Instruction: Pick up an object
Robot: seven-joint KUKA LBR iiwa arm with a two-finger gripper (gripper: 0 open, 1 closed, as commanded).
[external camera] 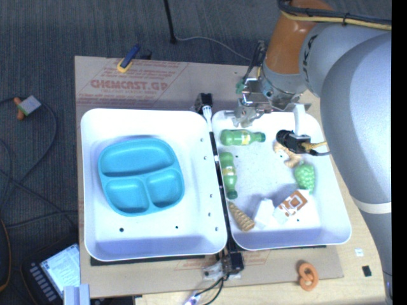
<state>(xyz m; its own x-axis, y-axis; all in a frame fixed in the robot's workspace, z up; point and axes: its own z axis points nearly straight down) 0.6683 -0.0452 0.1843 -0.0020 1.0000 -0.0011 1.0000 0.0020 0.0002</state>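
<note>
- The gripper [247, 114] is seen at the far left corner of the right bin [286, 241], hanging over the bin's far wall. How far it is open cannot be told from this slant. No thing is seen gripped by it.
- A green bottle [241, 137] lies on its side on the bin floor just near of the gripper, and it is judged the likeliest thing to be picked. Whether it is touched by the gripper cannot be told.
- Its long axis runs left to right, across the bin, and its cap is pointed to the right. A grasp across the narrow body, from far to near, is judged to suit it best.
- A second green bottle [227, 173] is laid along the bin's left wall with its long axis running far to near. So close to the wall, it is judged harder to straddle.
- A green bumpy toy [306, 176], an orange and white carton [292, 203] and a brown ridged cone [241, 216] are spread toward the near and right sides, well apart from the gripper.
- In the left bin [87, 170] a blue divided plate [140, 173] is laid flat, and it is judged too broad for an easy pinch.
</note>
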